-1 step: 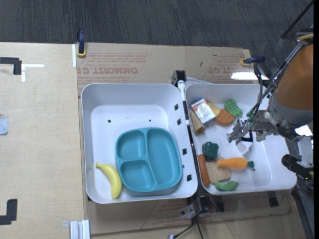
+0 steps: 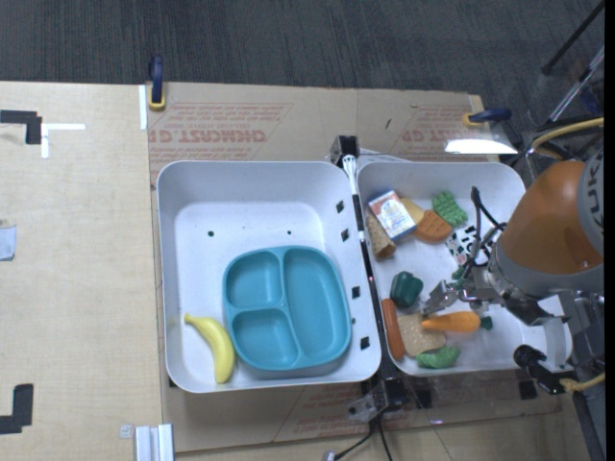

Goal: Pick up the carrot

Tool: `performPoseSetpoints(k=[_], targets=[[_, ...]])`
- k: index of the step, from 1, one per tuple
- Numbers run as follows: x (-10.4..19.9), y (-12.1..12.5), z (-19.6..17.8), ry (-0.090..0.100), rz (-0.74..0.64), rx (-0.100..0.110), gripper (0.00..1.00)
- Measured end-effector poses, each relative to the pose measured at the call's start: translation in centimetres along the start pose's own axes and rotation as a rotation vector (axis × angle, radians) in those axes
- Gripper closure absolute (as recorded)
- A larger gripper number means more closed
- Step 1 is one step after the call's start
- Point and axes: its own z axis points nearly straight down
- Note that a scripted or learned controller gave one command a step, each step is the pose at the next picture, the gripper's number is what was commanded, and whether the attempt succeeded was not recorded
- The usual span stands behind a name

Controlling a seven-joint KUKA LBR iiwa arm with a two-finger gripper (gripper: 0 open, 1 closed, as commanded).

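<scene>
Carrot (image 2: 454, 323): orange, tapered, lying sideways.

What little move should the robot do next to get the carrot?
Probably lift straight up a little. The gripper sits right at the carrot in the right bin, so a slow rise would show whether it has really caught it.

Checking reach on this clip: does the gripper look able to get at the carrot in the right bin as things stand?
Probably yes. The gripper sits low in the right bin, just left of the carrot, which lies uncovered beside the bread slice. Nothing lies on top of it.
</scene>
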Motion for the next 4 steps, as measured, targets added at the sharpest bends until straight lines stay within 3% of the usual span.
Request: performPoseSetpoints(k=[1,2,3,4], targets=[[0.5,-0.3,0.0,0.0,-0.21,-0.001,0.0],[0.5,0.0,-1.0,0.001,-0.206,-0.005,1.0],[0.5,0.0,-1.0,0.001,-0.207,-0.005,0.0],[-0.5,-0.4,0.0,0.002,-0.667,0.002,0.0]])
